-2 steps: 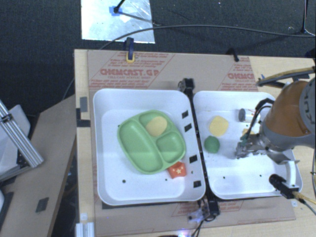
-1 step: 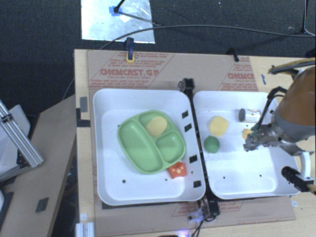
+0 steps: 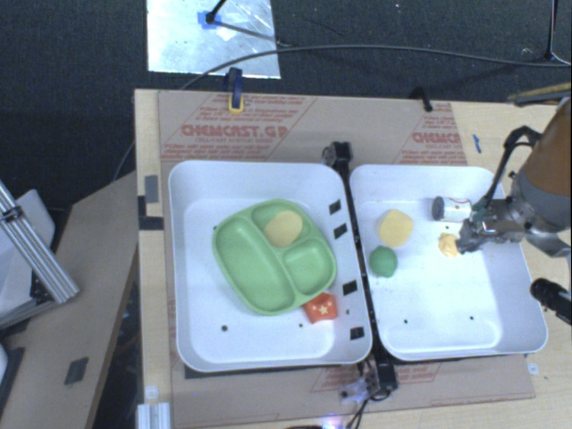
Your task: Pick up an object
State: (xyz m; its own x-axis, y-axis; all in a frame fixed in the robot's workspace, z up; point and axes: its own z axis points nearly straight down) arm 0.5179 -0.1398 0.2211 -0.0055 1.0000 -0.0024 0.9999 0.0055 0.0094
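**Two bins, gripper low in the right one**

Two white bins sit side by side on a brown board. The left bin point(image 3: 192, 239) holds a green plate point(image 3: 273, 257) with three compartments, set at a slant. A pale yellow lump point(image 3: 284, 229) lies in the plate's far compartment. A small red block point(image 3: 321, 307) lies on the bin floor, touching the plate's near edge.

The right bin point(image 3: 465, 320) holds four loose things, all in its far half. A yellow piece point(image 3: 396, 227) lies near the left wall, with a green ball point(image 3: 383, 261) just beside it on the near side. Farther right, a small white cylinder point(image 3: 452, 208) with a grey end lies on its side near the far wall. A little yellow object point(image 3: 447, 244) lies just nearer than the cylinder.

The arm point(image 3: 547, 172) reaches in from the right, its orange band at the frame's edge. The gripper point(image 3: 468, 239) is low over the bin floor, right against the little yellow object's right side. Whether its fingers are parted or closed, or whether they hold the object, cannot be told; the tips are too small and dark to read.
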